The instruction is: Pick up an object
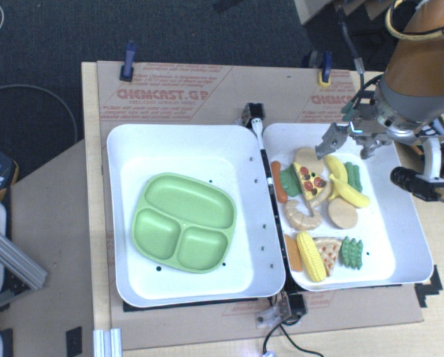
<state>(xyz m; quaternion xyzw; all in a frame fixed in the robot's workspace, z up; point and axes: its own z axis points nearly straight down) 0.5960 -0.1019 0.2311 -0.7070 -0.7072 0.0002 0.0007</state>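
the worktop (50,192) carries two white bins side by side. the left bin (125,151) has a green divided plate (183,222) in it, and the right bin (407,229) has a crowded heap of toy food. the grey arm (419,58) reaches in from the right, and its jaws (349,146) hang spread wide over the back of the right bin, gripping nothing.

the things to pick all lie in that right bin, packed close: a pizza slice (310,175) just below the jaws, a banana (342,181) touching it, a green piece (353,175) beside the banana, a sausage (279,181) by the bin's left wall, then a shrimp (302,214), a round biscuit (343,214), a corn cob (311,255), a second pizza slice (329,253) and a small green tree-like piece (351,251) toward the front.

the crowding is the main risk. if the jaws come down on the pizza and banana together, i'd expect them to pinch two things badly or shove one aside and close on air. flat slices lie low, so a finger may skid over the top. the banana's curve could let it roll out as the jaws squeeze. a descent too near the bin's back wall could hit the rim.
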